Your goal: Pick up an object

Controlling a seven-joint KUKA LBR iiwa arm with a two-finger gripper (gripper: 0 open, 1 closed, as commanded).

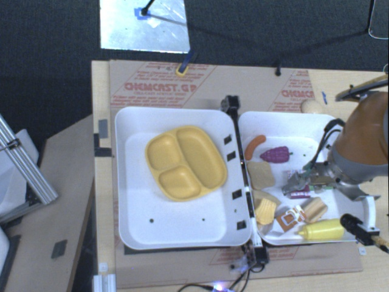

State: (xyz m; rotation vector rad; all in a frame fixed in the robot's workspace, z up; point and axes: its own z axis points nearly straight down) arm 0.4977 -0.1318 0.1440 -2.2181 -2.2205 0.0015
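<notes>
Across two white bins (130,181), one yellow tray (185,162) lies left; right, one gripper (296,184), grip state indiscernible, among seven food toys.

Bright, even overhead light, soft shadows, glare on foil sheet (144,17), slight blur.

The arm (364,139) is grey with an orange band — black cable looping beside its metal gripper (299,182).

Small food toys in the right bin (273,119): orange sausage (254,145), purple grapes (275,154), yellow mustard bottle (321,229) lying flat.
</notes>
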